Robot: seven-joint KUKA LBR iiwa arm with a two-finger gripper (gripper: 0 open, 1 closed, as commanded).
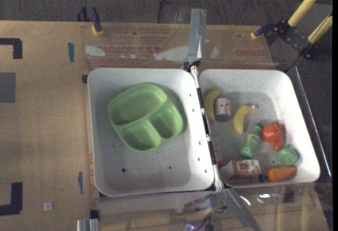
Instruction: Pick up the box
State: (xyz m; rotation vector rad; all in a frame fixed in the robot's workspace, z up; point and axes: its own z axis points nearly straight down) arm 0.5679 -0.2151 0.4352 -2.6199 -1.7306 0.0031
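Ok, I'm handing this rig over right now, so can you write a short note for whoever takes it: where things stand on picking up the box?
End effector: nothing to report from the camera view.
Box: small orange carton lying flat at the near edge of the right bin, close to its near-left corner, with the carrot right beside it.
Also in that bin: two bananas, a small can, a green bottle, an orange-red toy and a green round piece.
Left bin: holds a green divided plate.
Done: nothing yet; the box is not lifted.
Left: reach in, grasp the box, lift it.
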